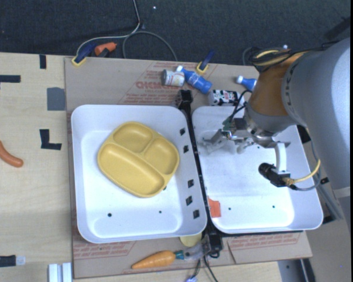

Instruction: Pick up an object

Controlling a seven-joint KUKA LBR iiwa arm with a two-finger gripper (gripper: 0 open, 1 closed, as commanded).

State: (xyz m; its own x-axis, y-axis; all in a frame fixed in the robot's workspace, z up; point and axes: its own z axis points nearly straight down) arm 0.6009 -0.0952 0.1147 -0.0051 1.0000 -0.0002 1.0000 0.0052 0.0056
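The grey arm's two-finger claw hangs over the far left part of the right shallow white bin, beside the black-clipped divider; whether it is wide or narrow I cannot tell. A small orange tag lies near that bin's left wall. The yellow, rounded, three-compartment plastic plate lies flat in the left white bin, apart from the claw, with a plastic carrot on the cardboard nearer.
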